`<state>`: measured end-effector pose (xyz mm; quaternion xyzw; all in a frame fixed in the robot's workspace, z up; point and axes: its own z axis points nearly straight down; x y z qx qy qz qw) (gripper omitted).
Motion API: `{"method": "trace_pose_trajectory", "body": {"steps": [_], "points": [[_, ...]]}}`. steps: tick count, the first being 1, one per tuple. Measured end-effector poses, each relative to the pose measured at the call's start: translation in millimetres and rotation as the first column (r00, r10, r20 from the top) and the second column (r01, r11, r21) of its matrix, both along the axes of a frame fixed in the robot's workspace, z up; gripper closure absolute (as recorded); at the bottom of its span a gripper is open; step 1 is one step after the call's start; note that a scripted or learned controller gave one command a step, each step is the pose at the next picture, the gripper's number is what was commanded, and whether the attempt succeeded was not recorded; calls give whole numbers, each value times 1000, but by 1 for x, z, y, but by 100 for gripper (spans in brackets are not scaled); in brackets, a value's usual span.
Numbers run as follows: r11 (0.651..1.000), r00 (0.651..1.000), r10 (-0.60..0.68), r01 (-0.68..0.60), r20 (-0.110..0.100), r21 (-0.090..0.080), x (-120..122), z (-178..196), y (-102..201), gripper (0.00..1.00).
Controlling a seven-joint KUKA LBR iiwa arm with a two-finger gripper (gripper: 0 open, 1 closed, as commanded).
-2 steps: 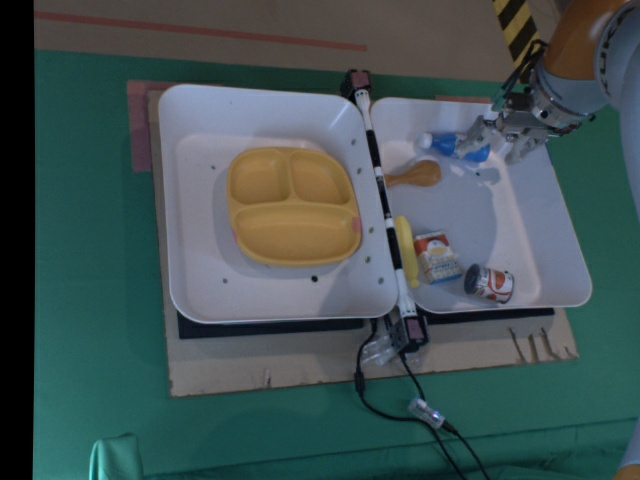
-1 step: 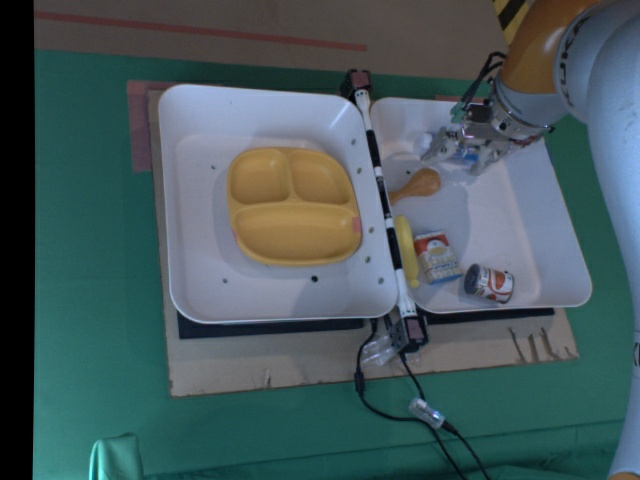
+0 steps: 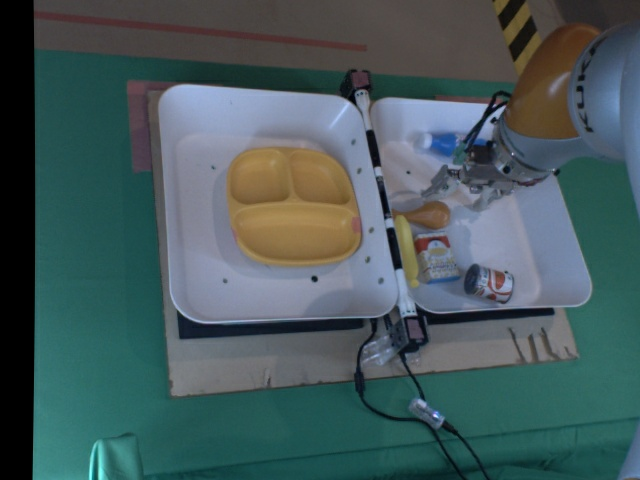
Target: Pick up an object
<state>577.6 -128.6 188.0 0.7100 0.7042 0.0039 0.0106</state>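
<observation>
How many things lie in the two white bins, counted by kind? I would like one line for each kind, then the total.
Yellow divided plate, left bin: 1
Drumstick, right bin: 1
Yellow banana-like piece, right bin: 1
Small red and white box, right bin: 1
Can, right bin: 1
Blue and white bottle, right bin, partly hidden by the arm: 1
Total: 6

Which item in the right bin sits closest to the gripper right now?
The brown drumstick, just below-left of the gripper; the carton and can lie farther toward the bin's near edge.
</observation>
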Motion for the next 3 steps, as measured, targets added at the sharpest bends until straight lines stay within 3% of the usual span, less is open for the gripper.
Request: {"method": "trace_pose_trajectory", "body": {"steps": [1,2,3], "points": [[1000,1000,-7,7,16,-6,3,17,-4,100],[1000,1000,-1,1,9,-2,-43,1,25,100],[1000,1000,4,-4,-10,8,-24,95,99,100]]}}
